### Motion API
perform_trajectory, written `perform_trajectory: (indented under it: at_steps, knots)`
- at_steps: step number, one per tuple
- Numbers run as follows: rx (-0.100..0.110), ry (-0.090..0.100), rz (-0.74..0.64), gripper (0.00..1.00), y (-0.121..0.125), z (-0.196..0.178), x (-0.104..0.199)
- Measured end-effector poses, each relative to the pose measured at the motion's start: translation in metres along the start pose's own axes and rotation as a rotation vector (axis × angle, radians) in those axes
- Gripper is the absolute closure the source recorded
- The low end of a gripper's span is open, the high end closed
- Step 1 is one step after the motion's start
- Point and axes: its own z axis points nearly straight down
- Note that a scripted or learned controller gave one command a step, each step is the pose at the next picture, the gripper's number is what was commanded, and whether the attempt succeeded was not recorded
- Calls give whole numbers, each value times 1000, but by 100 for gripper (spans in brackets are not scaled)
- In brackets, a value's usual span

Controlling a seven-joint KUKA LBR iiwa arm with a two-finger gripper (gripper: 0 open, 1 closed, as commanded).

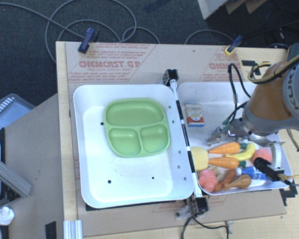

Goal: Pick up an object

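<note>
A heap of small toy foods is piled in the right bin [209,91], along its near side: two orange carrots [225,148], a banana [245,152], a yellow piece [200,158], pink pieces [207,178] and a brown drumstick [237,182]. They are judged to be light, stiff, smooth plastic, likely to slip or roll when pinched, so the carrot is best taken across its thick middle rather than its tapered tip. A small box [194,114] stands apart, toward the far side. The gripper [223,131] is seen low over the bin, just above and touching or nearly touching the upper carrot. Whether anything is held cannot be told, the metal tip being small and blurred. A green divided plate [137,127] lies in the left bin [89,148].
</note>
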Motion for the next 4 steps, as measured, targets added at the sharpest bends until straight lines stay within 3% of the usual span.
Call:
perform_trajectory:
  at_steps: [1,2,3,4]
  knots:
    - [0,0,0,0,-29,0,-5]
    - [-4,-2,-1,0,70,-93,-62]
    - [0,0,-1,0,-8,-31,-8]
    - [-24,-15,3,0,-51,-6,8]
